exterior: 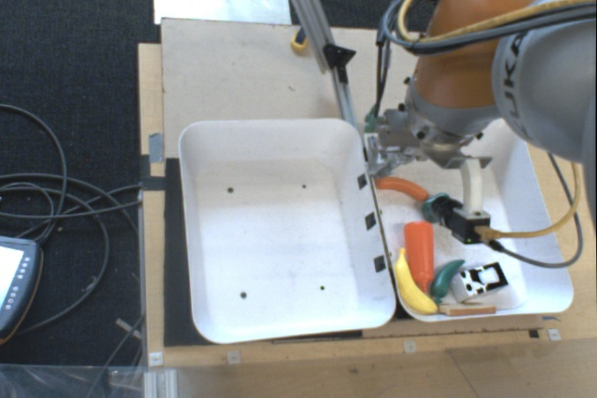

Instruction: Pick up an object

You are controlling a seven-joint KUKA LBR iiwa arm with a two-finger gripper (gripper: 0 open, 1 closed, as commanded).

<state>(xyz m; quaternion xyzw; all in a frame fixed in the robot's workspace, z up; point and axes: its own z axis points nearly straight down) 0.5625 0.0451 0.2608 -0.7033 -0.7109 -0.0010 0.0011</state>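
Camera view has the claw [384, 154] low over the right bin [550, 280], hard against that bin's left wall toward its far corner. The grey wrist covers it, so I cannot tell whether it is wide or narrow, and nothing can be seen held.

The nearest pick is the curved orange piece [403, 188], lying just beside the claw along the left wall. The risk, as I judge it, is that working this tight to the wall, the claw may catch the rim, or nudge the curved piece away instead of closing on it.

Toward the near edge the things are crowded. A red-orange cylinder [420, 249] touches a yellow banana [412, 282], with a green piece [448, 275] next to them. A black-and-white item [485, 279] and a thin brown stick [466, 310] lie at the near rim. A grasp there may take two things or slip. The left bin [201, 200] holds nothing loose.
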